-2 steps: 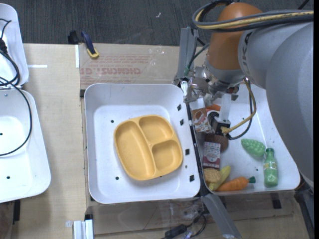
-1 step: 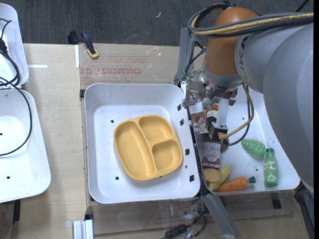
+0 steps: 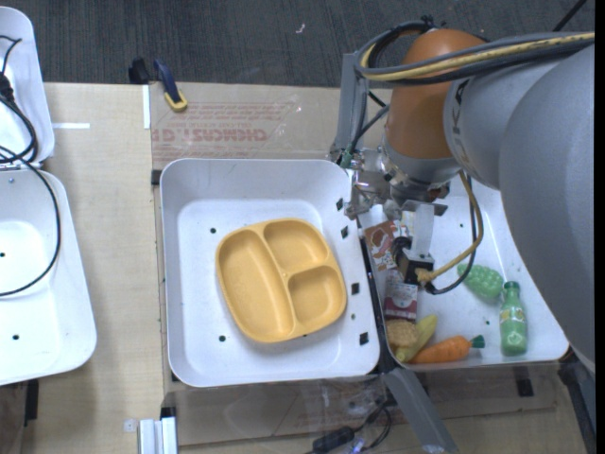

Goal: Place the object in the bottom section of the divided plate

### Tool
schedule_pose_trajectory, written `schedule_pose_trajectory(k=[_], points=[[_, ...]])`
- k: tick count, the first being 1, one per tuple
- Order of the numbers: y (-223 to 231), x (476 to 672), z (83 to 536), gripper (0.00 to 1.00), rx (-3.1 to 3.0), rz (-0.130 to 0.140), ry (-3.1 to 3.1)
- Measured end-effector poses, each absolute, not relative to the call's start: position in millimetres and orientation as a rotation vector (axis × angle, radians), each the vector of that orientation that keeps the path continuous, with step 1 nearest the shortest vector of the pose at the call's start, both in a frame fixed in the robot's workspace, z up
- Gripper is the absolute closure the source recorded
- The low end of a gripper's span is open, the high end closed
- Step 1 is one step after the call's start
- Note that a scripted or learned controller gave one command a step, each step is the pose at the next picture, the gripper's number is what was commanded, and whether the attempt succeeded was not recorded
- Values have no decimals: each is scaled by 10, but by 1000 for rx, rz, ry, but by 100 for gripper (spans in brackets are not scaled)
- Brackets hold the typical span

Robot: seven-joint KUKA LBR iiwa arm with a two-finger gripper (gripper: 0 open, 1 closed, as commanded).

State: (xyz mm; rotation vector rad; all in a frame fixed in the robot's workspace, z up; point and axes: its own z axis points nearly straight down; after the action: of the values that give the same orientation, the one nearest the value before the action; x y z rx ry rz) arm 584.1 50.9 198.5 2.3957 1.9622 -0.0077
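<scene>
Hovering at the 9 o'clock edge of the right bin (image 3: pixel 463 315), camera view: the tool (image 3: pixel 389 218) is hanging just above a snack packet (image 3: pixel 383 249); whether it is spread or pressed together cannot be told.

Step in hand, as judged: the pick-up. The packet, taken here as the task's object, is lying flat beside that bin's 9 o'clock wall.

The divided plate (image 3: pixel 250 282) is sitting in the middle of the left bin (image 3: pixel 189 329). Its bottom section (image 3: pixel 319 294), at the plate's 4 o'clock, is probably the goal.

The next move is calling for a firm grip, a lift and a carry toward 9 o'clock.

Neighbours crowding the packet at 6 o'clock: yellow corn piece (image 3: pixel 418 334), carrot (image 3: pixel 444 350). A green bottle (image 3: pixel 512 320) is standing at 4 o'clock, well apart.

The adjoining bin walls (image 3: pixel 371 282) are standing in the way, so the carry is needing height.
</scene>
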Motion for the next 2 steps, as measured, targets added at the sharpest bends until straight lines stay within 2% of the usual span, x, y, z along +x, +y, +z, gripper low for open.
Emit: schedule_pose_trajectory(k=[1, 2], points=[[1297, 5629, 2358, 100, 2381, -6, 2048], [1981, 5685, 2192, 100, 2202, -7, 2242]])
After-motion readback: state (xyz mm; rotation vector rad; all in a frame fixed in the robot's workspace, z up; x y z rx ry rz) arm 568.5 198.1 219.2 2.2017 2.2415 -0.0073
